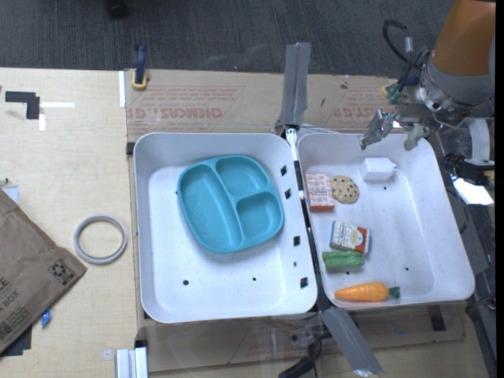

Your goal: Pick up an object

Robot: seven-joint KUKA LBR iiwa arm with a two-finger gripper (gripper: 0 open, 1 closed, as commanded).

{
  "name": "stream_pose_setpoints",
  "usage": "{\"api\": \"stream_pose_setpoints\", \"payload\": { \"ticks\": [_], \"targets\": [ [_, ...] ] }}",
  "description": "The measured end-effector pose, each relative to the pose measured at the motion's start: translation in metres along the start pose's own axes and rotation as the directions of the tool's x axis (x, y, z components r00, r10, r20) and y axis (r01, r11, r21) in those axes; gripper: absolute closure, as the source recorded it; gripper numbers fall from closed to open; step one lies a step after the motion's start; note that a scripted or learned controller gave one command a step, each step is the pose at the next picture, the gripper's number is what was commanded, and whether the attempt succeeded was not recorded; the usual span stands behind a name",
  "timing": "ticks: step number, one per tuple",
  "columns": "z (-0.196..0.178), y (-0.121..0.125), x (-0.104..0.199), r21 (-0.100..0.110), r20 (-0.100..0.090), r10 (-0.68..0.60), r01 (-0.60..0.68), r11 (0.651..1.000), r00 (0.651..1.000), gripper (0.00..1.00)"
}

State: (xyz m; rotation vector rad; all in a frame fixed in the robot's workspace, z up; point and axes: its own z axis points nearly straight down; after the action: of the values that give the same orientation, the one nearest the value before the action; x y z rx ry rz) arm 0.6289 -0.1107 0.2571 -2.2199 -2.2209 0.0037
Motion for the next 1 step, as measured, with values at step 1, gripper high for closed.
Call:
{"api": "stream_pose_setpoints", "payload": {
  "ticks": [1],
  "targets": [
    [-0.0450,-0.0176,-0.0404,-0.003,0.002,-0.249,0.249,0.968,0.968,0.00]
  ]
}}
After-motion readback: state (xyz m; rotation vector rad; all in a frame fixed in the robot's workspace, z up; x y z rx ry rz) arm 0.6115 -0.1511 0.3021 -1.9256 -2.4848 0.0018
